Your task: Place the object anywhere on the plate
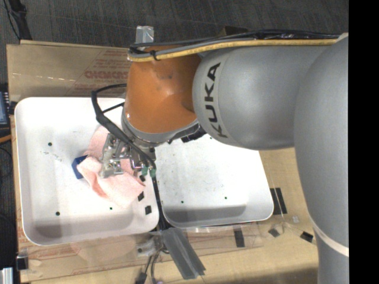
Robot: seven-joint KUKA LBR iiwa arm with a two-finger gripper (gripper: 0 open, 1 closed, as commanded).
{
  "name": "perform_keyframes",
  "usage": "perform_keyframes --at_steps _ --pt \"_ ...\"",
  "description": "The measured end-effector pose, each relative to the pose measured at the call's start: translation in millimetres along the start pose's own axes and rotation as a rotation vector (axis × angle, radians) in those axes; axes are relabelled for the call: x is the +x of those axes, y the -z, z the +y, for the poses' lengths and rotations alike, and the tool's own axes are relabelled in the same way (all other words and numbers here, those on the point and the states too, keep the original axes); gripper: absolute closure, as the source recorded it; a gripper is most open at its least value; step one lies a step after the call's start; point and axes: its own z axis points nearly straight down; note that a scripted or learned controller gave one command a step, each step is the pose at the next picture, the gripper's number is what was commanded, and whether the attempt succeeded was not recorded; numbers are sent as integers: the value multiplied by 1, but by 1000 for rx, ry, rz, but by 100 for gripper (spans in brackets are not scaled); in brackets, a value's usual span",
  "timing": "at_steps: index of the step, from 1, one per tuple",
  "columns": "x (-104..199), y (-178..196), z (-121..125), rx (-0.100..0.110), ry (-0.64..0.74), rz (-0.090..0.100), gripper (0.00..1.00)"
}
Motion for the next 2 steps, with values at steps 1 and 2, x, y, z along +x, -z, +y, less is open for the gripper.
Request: perform_keyframes --at_steps 1,2 --pt "22 4 46 1 1 0 100" --pt "22 4 46 1 0 0 0"
